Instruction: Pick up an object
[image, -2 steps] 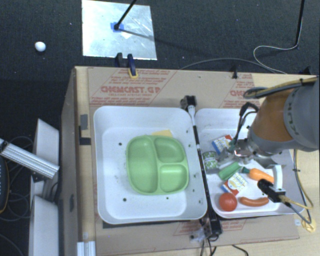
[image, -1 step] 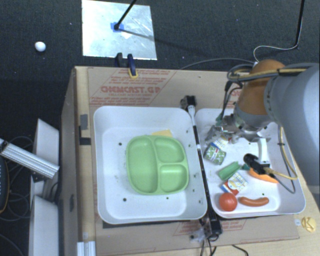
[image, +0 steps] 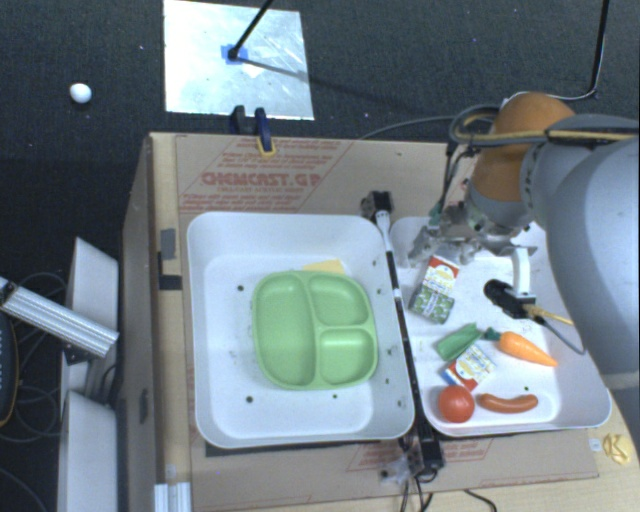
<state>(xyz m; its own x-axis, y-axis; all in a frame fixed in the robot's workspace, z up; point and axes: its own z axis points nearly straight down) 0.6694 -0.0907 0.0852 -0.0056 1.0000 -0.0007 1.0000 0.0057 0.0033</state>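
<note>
Over the right bin (image: 590, 405), the gripper (image: 462, 236) hung near the back wall.
Its grip state could not be told; a small carton (image: 435, 288) lay just beside it.

You cannot tell how the gripper (image: 455, 240) stands: the wrist hangs over it and hides the fingertips. The arm (image: 590, 210) runs off the right edge and covers the far right corner of the right bin (image: 580, 405). A yellow piece (image: 325, 267) shows as a sliver behind the green tray (image: 313, 330). The small carton's (image: 434, 288) print is too small to read.
</note>
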